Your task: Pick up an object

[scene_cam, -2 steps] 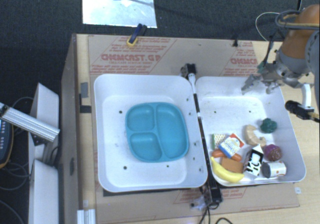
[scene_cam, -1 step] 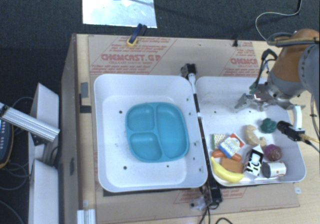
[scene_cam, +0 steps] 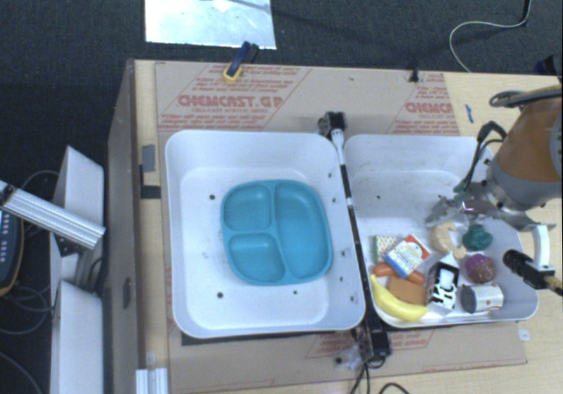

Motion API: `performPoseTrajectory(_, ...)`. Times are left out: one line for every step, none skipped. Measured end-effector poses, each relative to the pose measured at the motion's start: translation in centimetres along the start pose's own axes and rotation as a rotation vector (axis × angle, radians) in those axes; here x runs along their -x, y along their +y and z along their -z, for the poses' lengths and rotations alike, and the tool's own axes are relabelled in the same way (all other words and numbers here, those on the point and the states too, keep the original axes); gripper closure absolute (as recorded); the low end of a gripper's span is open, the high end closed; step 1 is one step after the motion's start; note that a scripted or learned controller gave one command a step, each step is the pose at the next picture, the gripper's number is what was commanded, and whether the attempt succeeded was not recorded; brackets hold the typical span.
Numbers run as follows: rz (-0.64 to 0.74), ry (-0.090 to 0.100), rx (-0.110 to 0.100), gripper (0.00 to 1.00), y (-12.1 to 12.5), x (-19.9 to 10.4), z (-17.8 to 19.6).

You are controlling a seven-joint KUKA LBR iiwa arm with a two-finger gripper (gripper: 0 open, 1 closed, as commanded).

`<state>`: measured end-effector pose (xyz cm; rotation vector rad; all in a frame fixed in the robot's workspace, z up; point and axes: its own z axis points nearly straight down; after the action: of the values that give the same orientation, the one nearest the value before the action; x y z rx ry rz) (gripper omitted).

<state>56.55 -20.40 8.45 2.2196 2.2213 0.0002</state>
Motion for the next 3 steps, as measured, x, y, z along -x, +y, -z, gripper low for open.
performPoseTrajectory(0.002,0.0,0.004,1.0,0.1,0.0,1.1)
performPoseTrajectory(0.003,-0.001,0.004,1.0,5.4,0.2,8.8)
performPoseTrajectory(0.004,0.0,0.004,1.0,10.4,-2.0,11.5)
